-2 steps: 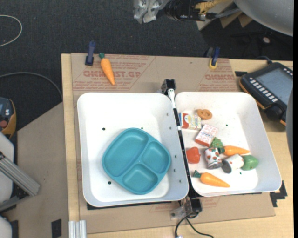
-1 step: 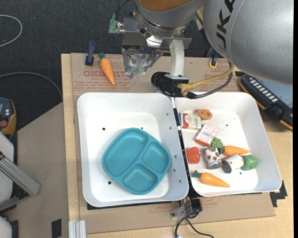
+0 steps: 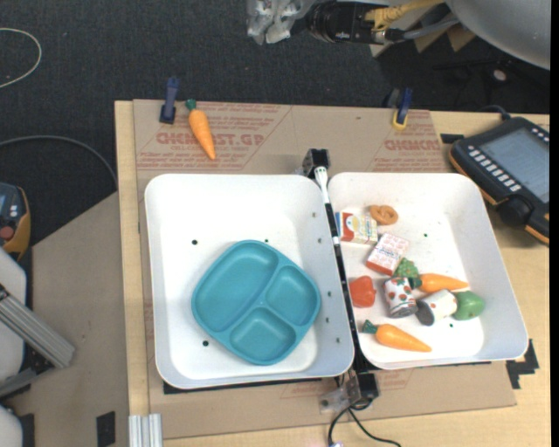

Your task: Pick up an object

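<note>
The toy carrot [image 3: 397, 337] is seen lying along the front edge of the right bin [image 3: 463, 188], tip rightward. The gripper [image 3: 278, 19] is glimpsed beyond the bench's far edge; its grasp cannot be told.

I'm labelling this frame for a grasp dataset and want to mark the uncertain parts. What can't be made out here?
- Gripper: cut off by the camera view's top edge and blurred, so its state can't be read.
- Print on the small cartons: too small to read.
- Dark-and-white item beside the green toy: too small to identify.
- Handheld controller: cut off by the right edge.
</note>
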Motion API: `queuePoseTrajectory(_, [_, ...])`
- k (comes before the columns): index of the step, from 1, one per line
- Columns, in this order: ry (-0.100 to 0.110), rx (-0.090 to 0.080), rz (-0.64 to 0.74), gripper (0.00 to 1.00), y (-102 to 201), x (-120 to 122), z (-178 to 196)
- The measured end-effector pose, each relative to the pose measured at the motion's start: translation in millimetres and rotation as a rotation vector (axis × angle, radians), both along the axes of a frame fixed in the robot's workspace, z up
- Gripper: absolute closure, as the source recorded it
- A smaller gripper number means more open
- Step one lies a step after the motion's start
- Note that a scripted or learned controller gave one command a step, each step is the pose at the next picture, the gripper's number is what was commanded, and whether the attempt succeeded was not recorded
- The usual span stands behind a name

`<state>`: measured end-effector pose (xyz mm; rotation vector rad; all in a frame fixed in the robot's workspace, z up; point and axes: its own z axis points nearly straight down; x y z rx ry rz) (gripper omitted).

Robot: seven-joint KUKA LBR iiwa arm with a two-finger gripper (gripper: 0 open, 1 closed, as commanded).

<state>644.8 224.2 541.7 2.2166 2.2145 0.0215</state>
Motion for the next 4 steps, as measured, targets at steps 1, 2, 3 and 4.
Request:
queuePoseTrajectory(1, [0.035,-0.009,0.005,1.00,1,-113,-142])
queuePoseTrajectory(2, [0.004,0.000,0.000,1.00,0,-75,-49])
queuePoseTrajectory(3, [0.033,-0.011,0.000,1.00,0,-93,-208])
queuePoseTrajectory(4, [0.031,-0.011,-0.003,1.00,-22,-47,-375])
